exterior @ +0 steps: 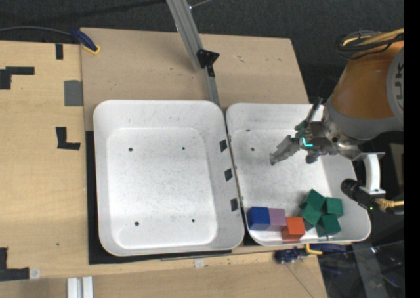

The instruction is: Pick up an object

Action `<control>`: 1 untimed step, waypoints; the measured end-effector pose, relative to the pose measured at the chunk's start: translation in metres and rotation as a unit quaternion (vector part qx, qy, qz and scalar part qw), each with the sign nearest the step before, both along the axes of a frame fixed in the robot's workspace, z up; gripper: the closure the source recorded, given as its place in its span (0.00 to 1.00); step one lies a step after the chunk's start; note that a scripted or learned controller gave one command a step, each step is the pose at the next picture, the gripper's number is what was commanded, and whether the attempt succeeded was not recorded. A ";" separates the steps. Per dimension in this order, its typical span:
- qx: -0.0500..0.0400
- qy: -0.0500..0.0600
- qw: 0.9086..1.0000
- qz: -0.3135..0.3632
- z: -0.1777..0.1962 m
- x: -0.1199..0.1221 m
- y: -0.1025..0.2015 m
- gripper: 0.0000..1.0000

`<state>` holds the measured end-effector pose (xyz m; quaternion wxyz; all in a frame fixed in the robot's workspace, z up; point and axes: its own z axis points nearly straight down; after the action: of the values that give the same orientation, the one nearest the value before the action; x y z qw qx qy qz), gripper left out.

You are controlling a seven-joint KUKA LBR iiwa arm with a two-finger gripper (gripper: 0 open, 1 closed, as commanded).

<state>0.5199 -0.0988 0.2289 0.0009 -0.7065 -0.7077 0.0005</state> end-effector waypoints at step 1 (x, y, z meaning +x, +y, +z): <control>0.000 0.000 1.000 0.000 0.000 0.000 0.000 0.00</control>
<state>0.5199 -0.0990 0.2290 0.0008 -0.7065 -0.7077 0.0005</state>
